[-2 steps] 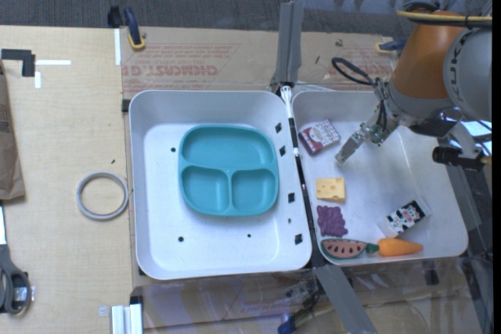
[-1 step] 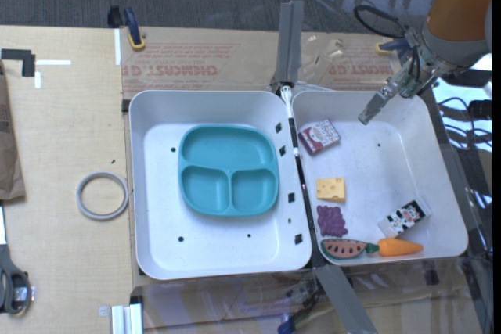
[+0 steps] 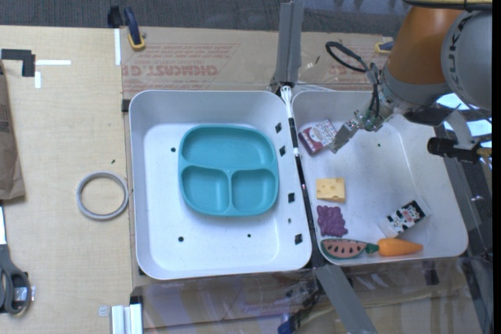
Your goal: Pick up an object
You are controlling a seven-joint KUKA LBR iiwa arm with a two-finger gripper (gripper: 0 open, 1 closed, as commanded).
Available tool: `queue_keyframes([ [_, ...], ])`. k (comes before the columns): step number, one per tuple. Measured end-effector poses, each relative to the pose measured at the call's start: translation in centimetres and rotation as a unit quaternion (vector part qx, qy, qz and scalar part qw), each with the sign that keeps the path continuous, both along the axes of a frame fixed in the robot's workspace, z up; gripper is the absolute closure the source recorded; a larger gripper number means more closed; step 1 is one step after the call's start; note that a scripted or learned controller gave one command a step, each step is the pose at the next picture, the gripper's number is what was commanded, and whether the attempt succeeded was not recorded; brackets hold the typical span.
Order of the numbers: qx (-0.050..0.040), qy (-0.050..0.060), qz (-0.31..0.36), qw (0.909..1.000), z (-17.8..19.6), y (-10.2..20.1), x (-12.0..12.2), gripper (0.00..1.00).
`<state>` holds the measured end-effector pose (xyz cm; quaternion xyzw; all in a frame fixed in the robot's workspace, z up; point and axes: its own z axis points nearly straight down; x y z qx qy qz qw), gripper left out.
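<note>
The right bin (image 3: 438, 192) holds several small items. A red and white packet (image 3: 316, 135) lies at its upper left. Below it sit a yellow cheese wedge (image 3: 330, 189), a bunch of purple grapes (image 3: 333, 221), a watermelon slice (image 3: 343, 249) and an orange carrot (image 3: 399, 248). A black and white cow-patterned piece (image 3: 406, 216) rests near the right wall. My gripper (image 3: 346, 134) reaches down from the arm at the upper right, its tip just right of the packet. Nothing is seen between its fingers.
The left bin (image 3: 149, 192) holds a teal divided plate (image 3: 229, 170). A grey divider post (image 3: 286, 43) stands between the bins at the back. On the bench to the left lie a tape ring (image 3: 102, 195) and scissors (image 3: 14, 289).
</note>
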<state>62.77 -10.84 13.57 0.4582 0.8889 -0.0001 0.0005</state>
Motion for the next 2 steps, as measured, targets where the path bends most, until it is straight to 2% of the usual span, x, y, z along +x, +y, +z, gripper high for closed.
queue_keyframes([
  [1,-0.0001,-0.002,0.111,0.9939,-4.1,0.3,-5.2,0.0],
  [2,-0.0005,-0.002,0.126,0.992,-4.1,0.9,-7.0,0.0],
])
